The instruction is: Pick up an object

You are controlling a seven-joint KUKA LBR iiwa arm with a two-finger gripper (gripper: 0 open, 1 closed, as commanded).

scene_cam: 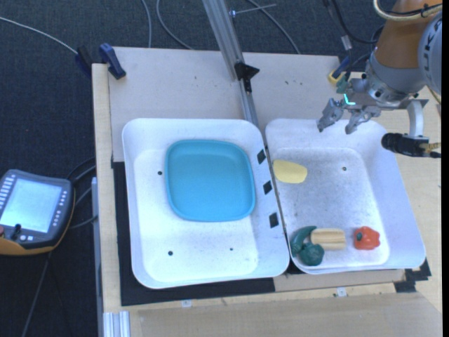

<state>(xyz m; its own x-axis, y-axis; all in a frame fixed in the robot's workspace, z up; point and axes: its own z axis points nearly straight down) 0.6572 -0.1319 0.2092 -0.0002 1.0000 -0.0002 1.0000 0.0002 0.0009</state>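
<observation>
Blue plate (210, 180) in left bin (140, 209)

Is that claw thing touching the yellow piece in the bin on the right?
Apart. The camera view shows the gripper hanging over the right bin's far rim, with bare white floor between it and the yellow piece by the left wall.

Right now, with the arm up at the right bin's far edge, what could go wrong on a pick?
1. The green toy, tan block and red toy crowd the near wall of the right bin; a descent there may nudge neighbours or clip the rim.
2. The yellow piece lies low against the left wall, likely hard to straddle.
3. The end effector, fingers apart, hangs far from both.
</observation>
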